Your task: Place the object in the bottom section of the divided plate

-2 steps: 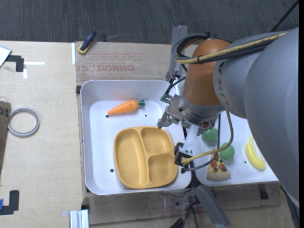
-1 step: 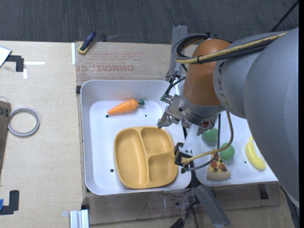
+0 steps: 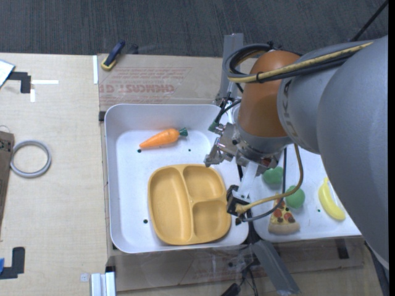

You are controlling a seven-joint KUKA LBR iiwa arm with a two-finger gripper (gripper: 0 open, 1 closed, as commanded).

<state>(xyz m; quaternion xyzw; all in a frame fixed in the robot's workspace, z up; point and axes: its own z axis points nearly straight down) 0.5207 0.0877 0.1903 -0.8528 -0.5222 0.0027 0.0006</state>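
A yellow divided plate (image 3: 162, 207) lies in the left bin (image 3: 123, 184), toward its front right. It has one long section on the left and two smaller ones on the right, all bare. An orange carrot (image 3: 162, 139) with a green top lies on the bin floor behind the plate. My gripper (image 3: 213, 155) hangs at the plate's far right corner, close to the wall between the bins, with the orange-banded wrist above it. I see nothing held in it.
The right bin (image 3: 311, 224) holds two green toys (image 3: 273, 177), a pizza slice (image 3: 283, 220) and a yellow banana (image 3: 331, 201), partly hidden by the arm. A tape roll (image 3: 28, 158) lies on the bench at left, and a blue-and-yellow tool (image 3: 113, 54) at the back.
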